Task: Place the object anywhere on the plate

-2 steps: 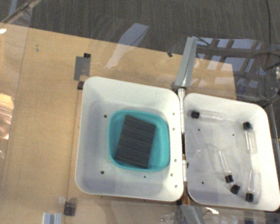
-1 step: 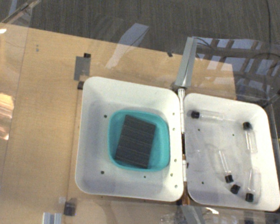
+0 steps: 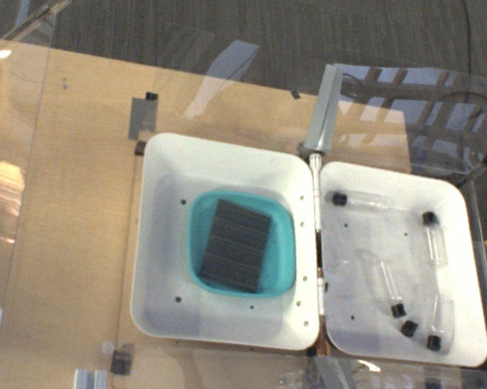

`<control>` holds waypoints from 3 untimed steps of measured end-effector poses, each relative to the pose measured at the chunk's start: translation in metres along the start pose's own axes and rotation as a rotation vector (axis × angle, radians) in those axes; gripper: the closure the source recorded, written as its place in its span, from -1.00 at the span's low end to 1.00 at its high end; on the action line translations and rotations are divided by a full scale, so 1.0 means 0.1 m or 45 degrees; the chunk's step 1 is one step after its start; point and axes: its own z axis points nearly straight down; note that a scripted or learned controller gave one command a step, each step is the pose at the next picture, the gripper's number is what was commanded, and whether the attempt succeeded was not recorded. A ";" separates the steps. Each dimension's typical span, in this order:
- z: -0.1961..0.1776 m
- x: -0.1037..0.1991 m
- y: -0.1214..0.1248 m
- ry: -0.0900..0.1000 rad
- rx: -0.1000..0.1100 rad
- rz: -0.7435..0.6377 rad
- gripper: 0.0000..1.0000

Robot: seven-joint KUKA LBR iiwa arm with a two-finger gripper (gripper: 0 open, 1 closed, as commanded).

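A teal plate [image 3: 282, 254] sits in the middle of the left white bin [image 3: 157, 249]. A dark grey ribbed rectangular block [image 3: 236, 245] lies flat on the plate, slightly tilted, fully inside its rim. Nothing is touching the block.
The right white bin [image 3: 347, 321] holds several clear tubes with black caps [image 3: 390, 287], spread along its top, right side and lower right. A grey metal post [image 3: 323, 111] stands behind the seam between the bins. Cables lie at the far right.
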 end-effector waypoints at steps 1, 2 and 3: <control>0.01 -0.13 -0.10 -0.001 0.001 0.108 -1.00; -0.01 -0.41 -0.51 0.000 0.000 0.262 -1.00; 0.00 -0.47 -0.59 -0.001 0.000 0.425 -1.00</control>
